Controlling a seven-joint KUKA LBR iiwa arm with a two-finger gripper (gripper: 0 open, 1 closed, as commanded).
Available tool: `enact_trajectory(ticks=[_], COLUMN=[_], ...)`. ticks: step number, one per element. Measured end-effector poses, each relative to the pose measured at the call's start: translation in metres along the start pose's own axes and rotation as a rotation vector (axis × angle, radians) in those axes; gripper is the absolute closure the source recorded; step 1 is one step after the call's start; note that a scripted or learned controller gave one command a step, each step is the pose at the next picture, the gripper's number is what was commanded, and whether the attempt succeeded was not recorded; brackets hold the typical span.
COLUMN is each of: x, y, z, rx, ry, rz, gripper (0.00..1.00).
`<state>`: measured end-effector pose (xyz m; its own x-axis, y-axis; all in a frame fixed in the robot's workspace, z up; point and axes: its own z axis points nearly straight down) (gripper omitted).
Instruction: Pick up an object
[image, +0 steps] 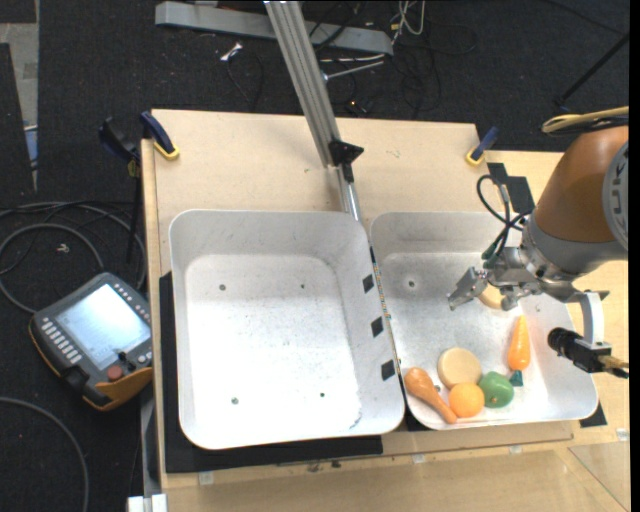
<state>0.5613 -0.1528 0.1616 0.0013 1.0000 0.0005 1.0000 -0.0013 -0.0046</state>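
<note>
I have the arm (590, 200) reaching in from the right over the right bin (420, 245). The gripper (480, 288) sits low over the middle of that bin, pointing left; I cannot tell how its jaws stand. A small pale piece shows right at the gripper's tip, but I cannot tell whether it is an object or part of the tool.

Objects lie in the near part of the right bin, all nearer the camera than the gripper:
- upright orange carrot (518, 344), just below and right of the gripper, closest to it, not touching as far as I can see.
- pale round disc (459, 366), below the gripper.
- orange ball (466, 400), touching the disc's near edge.
- green pepper (496, 389), just right of the ball.
- second carrot (428, 392), lying slantwise at the bin's near-left corner.

Left bin (200, 240): bare white floor with speckles.

Teach pendant (95, 340) lies on the floor left of the bench.
</note>
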Motion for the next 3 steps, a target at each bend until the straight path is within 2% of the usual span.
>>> enact_trajectory(ticks=[1, 2, 3], x=[0.007, 0.008, 0.007], y=[-0.009, -0.009, -0.008], z=[0.055, 0.067, 0.056], rx=[0.002, -0.003, -0.006], ry=[0.001, 0.0, 0.0], rz=[0.0, 0.0, 0.0], gripper=[0.0, 0.0, 1.0])
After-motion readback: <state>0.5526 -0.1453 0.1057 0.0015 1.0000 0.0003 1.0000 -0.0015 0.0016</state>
